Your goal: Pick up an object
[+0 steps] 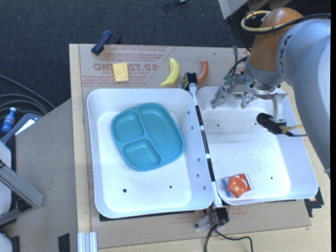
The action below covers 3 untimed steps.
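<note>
My gripper [231,101] hangs over the far left end of the right bin [273,156], its fingers [217,101] spread open with nothing between them. A small red and orange packet [238,185] lies in the same bin's near left corner, well away from the gripper. In the left bin [105,188] rests a blue divided plate [147,136]. The arm's orange band [268,41] rises above the wrist at the upper right.
Behind the bins, on the brown board, lie a yellow banana [170,72], a red-orange piece [203,71], a yellow block [120,73] and a blue object [101,42]. A black part with a cable [270,123] juts from the arm over the right bin.
</note>
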Tool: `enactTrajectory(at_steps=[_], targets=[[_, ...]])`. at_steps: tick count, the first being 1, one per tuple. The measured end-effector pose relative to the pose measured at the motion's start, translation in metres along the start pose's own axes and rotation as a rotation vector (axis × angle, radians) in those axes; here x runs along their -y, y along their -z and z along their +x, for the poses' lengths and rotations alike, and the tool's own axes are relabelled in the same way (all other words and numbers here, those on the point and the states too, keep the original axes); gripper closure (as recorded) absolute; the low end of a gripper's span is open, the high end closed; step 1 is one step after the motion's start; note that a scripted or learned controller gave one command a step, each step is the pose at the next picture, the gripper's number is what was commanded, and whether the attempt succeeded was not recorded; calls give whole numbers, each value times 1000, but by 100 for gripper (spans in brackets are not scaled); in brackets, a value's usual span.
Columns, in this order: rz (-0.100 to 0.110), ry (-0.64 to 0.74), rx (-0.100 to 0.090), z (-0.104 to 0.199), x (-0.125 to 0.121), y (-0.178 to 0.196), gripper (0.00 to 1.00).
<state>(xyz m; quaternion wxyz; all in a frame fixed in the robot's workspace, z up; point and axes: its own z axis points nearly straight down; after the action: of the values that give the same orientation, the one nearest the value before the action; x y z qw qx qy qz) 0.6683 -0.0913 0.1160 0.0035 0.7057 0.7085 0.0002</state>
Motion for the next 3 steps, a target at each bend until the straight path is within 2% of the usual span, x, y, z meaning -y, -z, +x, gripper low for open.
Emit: enactTrajectory(at_steps=[1, 2, 3], targets=[[8, -3, -5, 0, 2, -31, 0], [6, -2, -3, 0, 1, -20, 100], [6, -2, -3, 0, 2, -21, 0]])
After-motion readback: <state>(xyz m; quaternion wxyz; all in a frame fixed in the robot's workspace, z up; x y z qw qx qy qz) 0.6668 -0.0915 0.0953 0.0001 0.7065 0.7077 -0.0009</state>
